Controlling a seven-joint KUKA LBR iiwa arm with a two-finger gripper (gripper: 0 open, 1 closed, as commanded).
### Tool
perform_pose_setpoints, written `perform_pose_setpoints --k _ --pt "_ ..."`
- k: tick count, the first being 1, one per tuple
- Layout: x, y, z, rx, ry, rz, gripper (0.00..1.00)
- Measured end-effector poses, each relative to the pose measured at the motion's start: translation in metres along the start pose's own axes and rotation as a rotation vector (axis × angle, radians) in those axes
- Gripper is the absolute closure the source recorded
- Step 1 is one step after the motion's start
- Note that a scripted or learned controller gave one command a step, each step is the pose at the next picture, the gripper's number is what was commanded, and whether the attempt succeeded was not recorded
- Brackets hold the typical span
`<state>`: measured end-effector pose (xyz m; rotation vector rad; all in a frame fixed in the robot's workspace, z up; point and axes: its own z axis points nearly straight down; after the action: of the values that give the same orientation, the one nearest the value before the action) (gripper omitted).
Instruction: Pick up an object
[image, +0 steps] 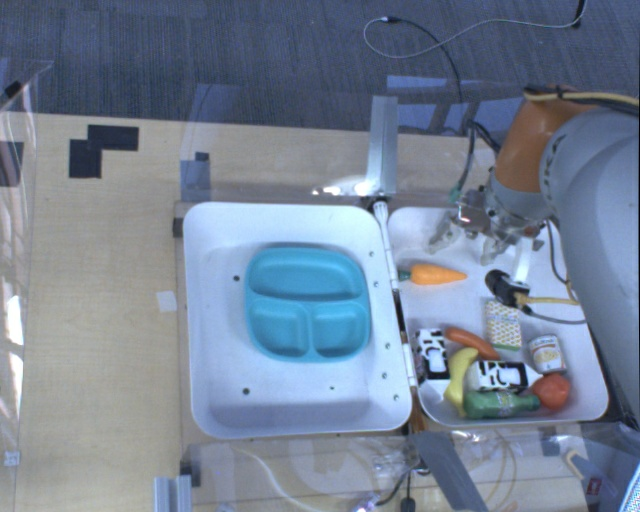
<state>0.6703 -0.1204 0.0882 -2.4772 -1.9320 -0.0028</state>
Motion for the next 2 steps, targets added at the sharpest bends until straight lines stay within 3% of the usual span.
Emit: perform_pose_setpoints --k 1,2 --pt "0.013 -0.075 -0.036 0.000 0.001 0.152 0.00" --pt "0.015 -0.057 0.000 -0.008 0.001 0.103 0.00"
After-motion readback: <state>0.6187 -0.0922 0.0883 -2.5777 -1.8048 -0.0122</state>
